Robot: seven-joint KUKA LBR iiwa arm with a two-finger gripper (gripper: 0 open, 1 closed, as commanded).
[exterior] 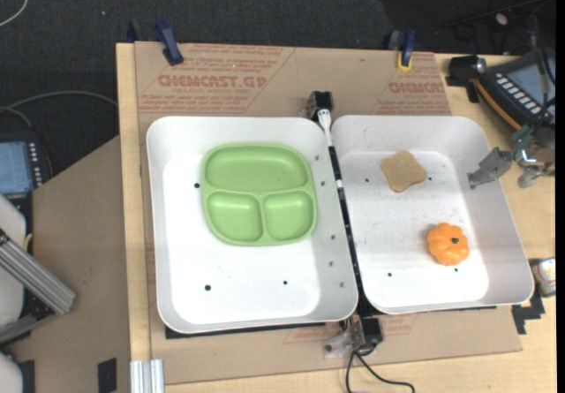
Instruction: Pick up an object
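Note:
In the right bin (494, 290) lie a small orange pumpkin (448, 244) toward the front and a flat tan cookie-like piece (403, 170) toward the back. My gripper (509, 169) hangs over the right rim of this bin, right of the tan piece and behind the pumpkin. Its two grey fingers (487, 168) stand apart with nothing between them, so it is open. The left bin (177, 276) holds a green divided plate (259, 192).
A black divider (340, 206) runs between the two bins. Clamps (168, 42) hold the cardboard base at the back. Dark equipment (516, 91) and cables sit past the right bin's far corner.

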